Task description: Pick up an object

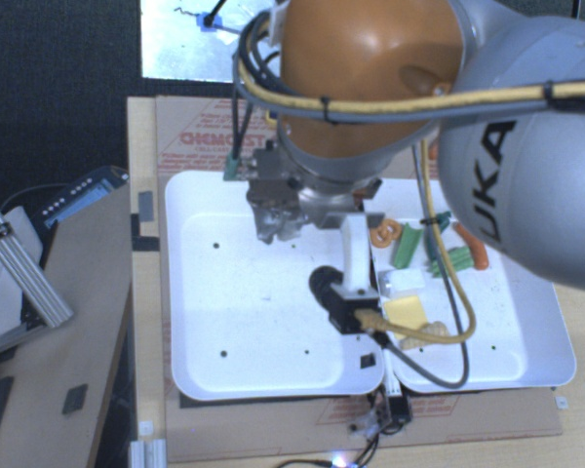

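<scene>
Gripper [276,214] hangs under the big grey arm [526,164] with its orange band, low over the far part of the left bin [234,310], close to the edge that bin shares with its neighbour. The wrist hides its tips, so I cannot tell whether it is spread or pressed together, and nothing shows pinched in it. Under both bins lies a cardboard sheet [190,139] with red print. The right bin [531,344] holds the things that could be picked, bunched in the half nearest the left bin. From big to small they are: a green block [407,248], its long axis running roughly near to far with a slight lean; an orange stick [475,249] on a slant beside a shorter green piece [458,259]; a yellow block [406,311] toward the front, with a white block [403,283] just beside it on the far side; and an orange curled piece [386,232], partly hidden, next to the green block. All of these lie to the view's right of the gripper and a little toward the front, across the shared edge. I judge the orange curled piece and the green block to be closest. The coming move therefore calls for a sideways shift over that edge before any descent, with the gripper turned across the block's long axis.
</scene>
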